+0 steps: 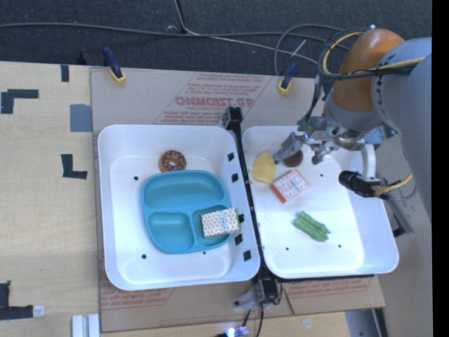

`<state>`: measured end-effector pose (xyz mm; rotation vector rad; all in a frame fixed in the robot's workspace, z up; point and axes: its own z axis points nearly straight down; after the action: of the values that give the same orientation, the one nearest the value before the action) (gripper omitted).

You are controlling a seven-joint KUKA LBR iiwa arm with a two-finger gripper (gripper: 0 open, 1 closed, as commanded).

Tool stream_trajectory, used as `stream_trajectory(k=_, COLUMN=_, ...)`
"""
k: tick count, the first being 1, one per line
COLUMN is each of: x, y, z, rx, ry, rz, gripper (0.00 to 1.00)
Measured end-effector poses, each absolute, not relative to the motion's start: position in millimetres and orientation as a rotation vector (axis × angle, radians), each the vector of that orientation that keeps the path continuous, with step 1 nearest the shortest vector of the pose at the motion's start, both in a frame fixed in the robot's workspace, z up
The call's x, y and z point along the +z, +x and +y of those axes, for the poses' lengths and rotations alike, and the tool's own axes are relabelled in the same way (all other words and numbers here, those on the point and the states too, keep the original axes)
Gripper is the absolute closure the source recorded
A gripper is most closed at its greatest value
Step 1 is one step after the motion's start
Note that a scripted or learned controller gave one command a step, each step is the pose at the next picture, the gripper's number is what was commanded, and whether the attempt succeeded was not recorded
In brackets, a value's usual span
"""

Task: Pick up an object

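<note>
from my remote station i see the gripper point(302, 150) spread wide over the far end of the right bin point(351, 251), its fingers straddling a small dark brown round object point(292, 159) on the bin floor. just beside it lie a pale yellow rounded piece point(264, 167) and a red-and-white patterned packet point(290, 185); a green pod-like item point(311, 225) rests nearer the bench front.

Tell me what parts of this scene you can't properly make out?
- Gripper, camera view: the wrist above hides how its fingers stand.
- Brown object under the gripper: partly covered, too small to identify.
- Patterned block on the blue tray: print too blurred to read.
</note>
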<state>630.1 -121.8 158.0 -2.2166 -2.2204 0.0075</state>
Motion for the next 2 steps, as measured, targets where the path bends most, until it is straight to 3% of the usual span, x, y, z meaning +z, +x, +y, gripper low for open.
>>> stream_trajectory(k=1, x=95.2, y=634.3, z=-118.0, rx=0.008, ry=-2.215, rz=-2.221, gripper=0.00)
stream_trajectory(k=2, x=109.1, y=635.5, z=-117.6, rx=0.005, ry=-2.215, rz=-2.224, gripper=1.00)
